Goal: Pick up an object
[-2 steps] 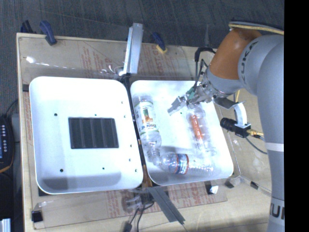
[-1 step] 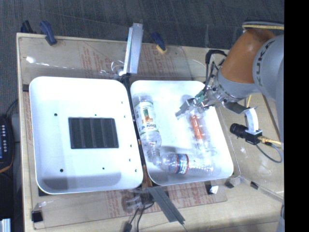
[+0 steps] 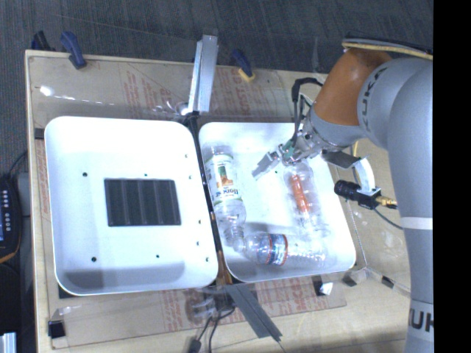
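Bench (image 3: 110, 79): light board carrying two shallow white bins side by side, blue clamps along its far edge.

Left bin (image 3: 66, 145): white, with a dark ribbed rectangular panel (image 3: 142, 202) set in the middle of its floor.

Right bin (image 3: 250, 134): white, holding three clear plastic bottles.
- Bottle one (image 3: 223, 186): lying along the bin's left edge, white label with green and orange print.
- Bottle two (image 3: 276, 249): lying along the near edge, dark label, its end close to the base of bottle one.
- Bottle three (image 3: 301, 195): lying toward the right edge, orange-red contents or label showing through.

Arm (image 3: 383, 94): grey with an orange band, reaching in from the right over the right bin's far right corner.

Gripper (image 3: 274, 160): low over the right bin, just beside the far end of bottle three. Whether its jaws are spread or closed cannot be told from here; no bottle is visibly between them.
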Available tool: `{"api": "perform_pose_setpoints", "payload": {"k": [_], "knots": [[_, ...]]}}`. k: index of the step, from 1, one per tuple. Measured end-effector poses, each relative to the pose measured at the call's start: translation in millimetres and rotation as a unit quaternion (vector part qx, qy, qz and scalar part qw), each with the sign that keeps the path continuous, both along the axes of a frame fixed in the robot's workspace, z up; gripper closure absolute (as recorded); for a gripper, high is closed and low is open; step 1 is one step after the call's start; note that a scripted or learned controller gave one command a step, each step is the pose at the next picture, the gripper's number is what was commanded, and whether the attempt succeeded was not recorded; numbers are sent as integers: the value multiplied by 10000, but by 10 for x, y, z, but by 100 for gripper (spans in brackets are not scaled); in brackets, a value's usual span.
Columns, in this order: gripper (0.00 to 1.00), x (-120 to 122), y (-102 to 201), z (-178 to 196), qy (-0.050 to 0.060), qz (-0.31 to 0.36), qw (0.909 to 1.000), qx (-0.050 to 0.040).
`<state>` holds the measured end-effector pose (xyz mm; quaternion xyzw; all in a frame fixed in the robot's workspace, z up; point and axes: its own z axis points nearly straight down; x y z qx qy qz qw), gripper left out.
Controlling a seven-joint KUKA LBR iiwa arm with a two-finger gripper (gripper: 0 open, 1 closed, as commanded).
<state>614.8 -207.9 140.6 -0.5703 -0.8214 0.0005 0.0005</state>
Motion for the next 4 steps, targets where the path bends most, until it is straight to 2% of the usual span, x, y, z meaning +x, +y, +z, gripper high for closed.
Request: {"api": "perform_pose_setpoints", "payload": {"k": [1,2,4], "knots": [[0,-125,-10,570,-4,168,9999,0],[0,74,-1,327,-11,574,9984,-5],[0,-41,-3,403,19,923,9957,11]]}}
